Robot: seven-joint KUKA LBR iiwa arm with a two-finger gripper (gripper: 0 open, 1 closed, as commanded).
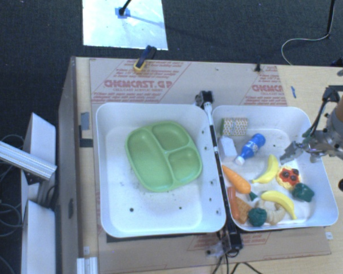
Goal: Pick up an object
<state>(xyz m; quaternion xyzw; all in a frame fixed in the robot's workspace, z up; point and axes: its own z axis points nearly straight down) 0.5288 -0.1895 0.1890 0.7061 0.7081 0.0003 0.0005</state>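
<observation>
Toy food is heaped in the right bin (308, 121): two bananas (267, 170) (280, 202), a carrot (236, 179), a blue bottle (252, 145), broccoli (302, 192) and a red-yellow piece (288, 177). The gripper (294, 150) is seen over the bin's right side, just above the red-yellow piece, w/ nothing visibly held; whether it is open or closed can't be told. A miss is judged likely: items are packed touching, so a neighbour could be nudged or two things pinched at once, esp. near the wall. The arm is cut off at the frame edge. The left bin (111, 170) carries a green divided tray (163, 156).
</observation>
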